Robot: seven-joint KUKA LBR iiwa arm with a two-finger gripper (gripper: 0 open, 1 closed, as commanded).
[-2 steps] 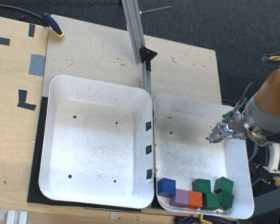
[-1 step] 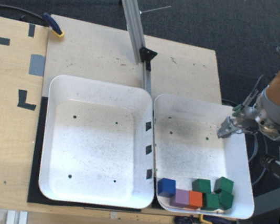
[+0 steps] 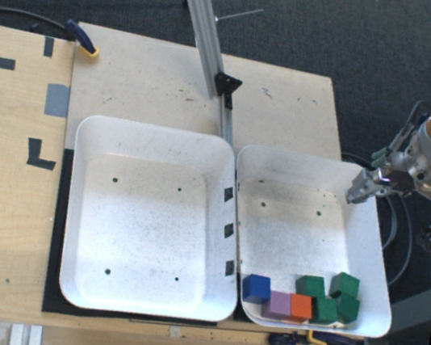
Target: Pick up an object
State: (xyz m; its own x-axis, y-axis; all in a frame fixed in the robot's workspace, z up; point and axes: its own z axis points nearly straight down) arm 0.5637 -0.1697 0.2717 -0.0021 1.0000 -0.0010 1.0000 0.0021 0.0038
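While end effector (image 3: 360, 188) hangs over right bin (image 3: 298, 169) rim, grip state unclear; blocks (image 3: 305, 299) crowd near edge.

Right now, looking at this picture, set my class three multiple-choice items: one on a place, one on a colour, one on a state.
1. Where do the blocks lie?
A. left bin
B. right bin's near end
C. bare bench

2. What colour is the leftmost block?
A. blue
B. yellow
C. white

3. How does the gripper stand to the blocks?
A. pressed on them
B. apart from them, at the bin's far right rim
C. lifting one

Key: 1 B, the blocks cluster in the right bin; 2 A, the blue block; 3 B, the gripper is well away.
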